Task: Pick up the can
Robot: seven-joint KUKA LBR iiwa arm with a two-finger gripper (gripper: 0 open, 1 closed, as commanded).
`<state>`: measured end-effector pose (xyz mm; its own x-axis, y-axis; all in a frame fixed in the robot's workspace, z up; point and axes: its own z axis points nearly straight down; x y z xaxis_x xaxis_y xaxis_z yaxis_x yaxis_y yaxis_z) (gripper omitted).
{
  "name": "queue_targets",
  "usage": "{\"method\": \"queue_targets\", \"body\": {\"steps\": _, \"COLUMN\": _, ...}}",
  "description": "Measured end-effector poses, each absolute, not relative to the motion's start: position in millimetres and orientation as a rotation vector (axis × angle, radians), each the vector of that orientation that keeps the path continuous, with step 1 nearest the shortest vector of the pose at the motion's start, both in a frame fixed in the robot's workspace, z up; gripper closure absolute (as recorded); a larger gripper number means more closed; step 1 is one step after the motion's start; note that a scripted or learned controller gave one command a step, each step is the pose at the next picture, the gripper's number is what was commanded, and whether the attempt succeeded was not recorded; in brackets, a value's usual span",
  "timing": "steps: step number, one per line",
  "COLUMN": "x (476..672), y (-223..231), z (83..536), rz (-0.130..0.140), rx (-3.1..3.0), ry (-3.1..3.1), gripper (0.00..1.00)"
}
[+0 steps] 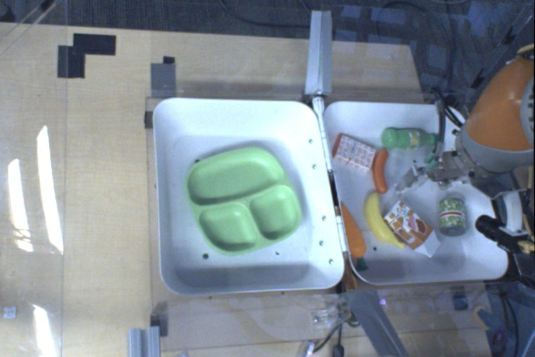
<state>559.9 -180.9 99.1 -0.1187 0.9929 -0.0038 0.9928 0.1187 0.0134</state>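
The small green-labelled can [452, 213] is seen upright in the right white bin [485, 267], near its right wall. Just left of it a red-and-white snack packet [408, 222] and a yellow banana [379, 219] are found. The claw [435, 171] is poised just beyond the can; its state cannot be told.
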Motion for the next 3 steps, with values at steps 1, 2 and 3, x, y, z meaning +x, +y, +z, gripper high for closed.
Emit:
{"method": "queue_targets", "body": {"steps": 1, "x": 506.8, "y": -206, "z": 120, "rz": 0.003, "rx": 2.214, "ry": 2.225, "gripper": 0.00}}
{"method": "queue_targets", "body": {"steps": 2, "x": 502.3, "y": -208, "z": 108, "rz": 0.011, "rx": 2.134, "ry": 2.281, "gripper": 0.00}}
{"method": "queue_targets", "body": {"steps": 3, "x": 502.2, "y": -209, "z": 108, "rz": 0.013, "rx": 2.117, "ry": 2.293, "gripper": 0.00}}
